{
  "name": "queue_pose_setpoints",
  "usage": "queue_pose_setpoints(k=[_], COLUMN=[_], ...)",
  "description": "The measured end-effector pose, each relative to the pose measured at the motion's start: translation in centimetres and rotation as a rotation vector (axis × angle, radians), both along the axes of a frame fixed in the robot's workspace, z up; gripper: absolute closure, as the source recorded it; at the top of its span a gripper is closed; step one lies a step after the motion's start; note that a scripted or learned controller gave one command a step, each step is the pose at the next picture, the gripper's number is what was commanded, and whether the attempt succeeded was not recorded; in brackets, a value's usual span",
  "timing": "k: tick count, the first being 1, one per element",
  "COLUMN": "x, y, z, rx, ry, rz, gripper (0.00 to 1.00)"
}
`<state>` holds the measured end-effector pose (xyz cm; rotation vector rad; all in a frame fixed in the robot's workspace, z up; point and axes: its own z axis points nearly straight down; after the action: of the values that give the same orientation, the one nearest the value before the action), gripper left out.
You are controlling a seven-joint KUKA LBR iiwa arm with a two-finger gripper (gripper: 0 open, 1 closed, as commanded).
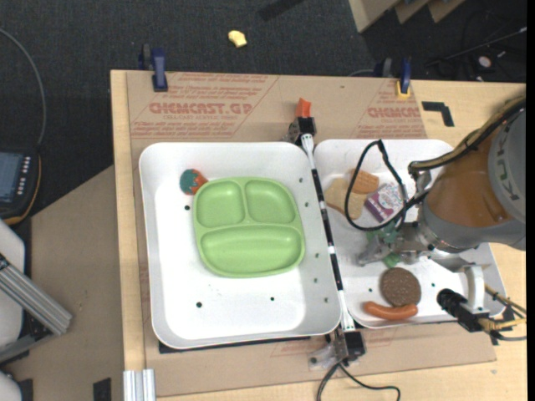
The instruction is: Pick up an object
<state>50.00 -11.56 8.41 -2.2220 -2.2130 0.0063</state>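
Hot dog [389,311] and brown patty [400,286] just beside the fingers [386,242], their spread impossible to tell, green plate [247,225] well apart.

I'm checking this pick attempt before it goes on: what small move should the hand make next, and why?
Probably a short, straight descent. The hand hangs low in the right bin, above the brown disc and the sausage, and nothing shows between its fingers. Whether they are open is unclear, so check that first.
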Motion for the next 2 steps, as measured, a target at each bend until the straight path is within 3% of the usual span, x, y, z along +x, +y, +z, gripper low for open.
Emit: queue_pose_setpoints(k=[1,2], x=[1.6,1.6], y=[0.5,0.5], z=[0.0,1.1], rx=[-0.002,-0.004], ry=[-0.009,-0.012], rz=[0.005,0.004], gripper=[0.00,1.00])
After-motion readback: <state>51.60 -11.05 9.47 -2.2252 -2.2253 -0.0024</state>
